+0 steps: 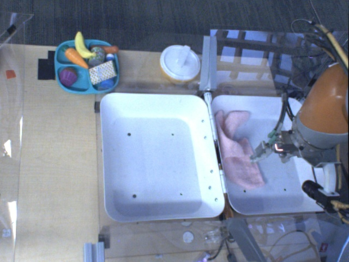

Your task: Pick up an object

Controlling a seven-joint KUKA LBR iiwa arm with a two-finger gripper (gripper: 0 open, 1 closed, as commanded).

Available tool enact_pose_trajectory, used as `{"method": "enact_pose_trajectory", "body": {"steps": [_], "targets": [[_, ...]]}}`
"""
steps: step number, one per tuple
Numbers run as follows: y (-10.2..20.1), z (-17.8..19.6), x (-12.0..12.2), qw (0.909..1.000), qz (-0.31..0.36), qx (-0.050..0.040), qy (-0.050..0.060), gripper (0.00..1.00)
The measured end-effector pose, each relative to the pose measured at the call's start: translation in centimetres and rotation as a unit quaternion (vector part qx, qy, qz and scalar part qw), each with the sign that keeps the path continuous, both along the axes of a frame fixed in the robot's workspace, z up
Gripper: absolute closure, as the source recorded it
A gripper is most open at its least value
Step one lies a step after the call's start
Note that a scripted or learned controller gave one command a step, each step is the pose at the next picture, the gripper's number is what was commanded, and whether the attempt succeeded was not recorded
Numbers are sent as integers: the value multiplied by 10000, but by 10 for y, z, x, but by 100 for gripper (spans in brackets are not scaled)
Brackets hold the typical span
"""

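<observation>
A pink cloth (238,148) lies crumpled along the left side of the right white bin (283,198), stretching from the bin's back left towards its middle. My gripper (263,149) hangs low over the right bin, just right of the cloth's right edge and close to touching it. The grey arm with its orange band (326,109) comes in from the right above the bin. I see nothing lifted off the bin floor.
The left white bin (158,203) stands beside the right one. Behind it sit a blue tray (83,86) of toy food and a white lidded bowl (180,63). Cables and a frame crowd the back right.
</observation>
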State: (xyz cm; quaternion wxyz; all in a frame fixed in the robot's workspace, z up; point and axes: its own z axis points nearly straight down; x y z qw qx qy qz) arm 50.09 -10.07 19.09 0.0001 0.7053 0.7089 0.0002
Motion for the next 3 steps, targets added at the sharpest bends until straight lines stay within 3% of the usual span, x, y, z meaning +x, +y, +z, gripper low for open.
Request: {"method": "enact_pose_trajectory", "body": {"steps": [1,2,3], "targets": [[3,-99,96,9987,514,-7,-38,0],[4,-87,98,9986,519,-1,-59,100],[4,-87,98,9986,519,-3,-60,0]]}}
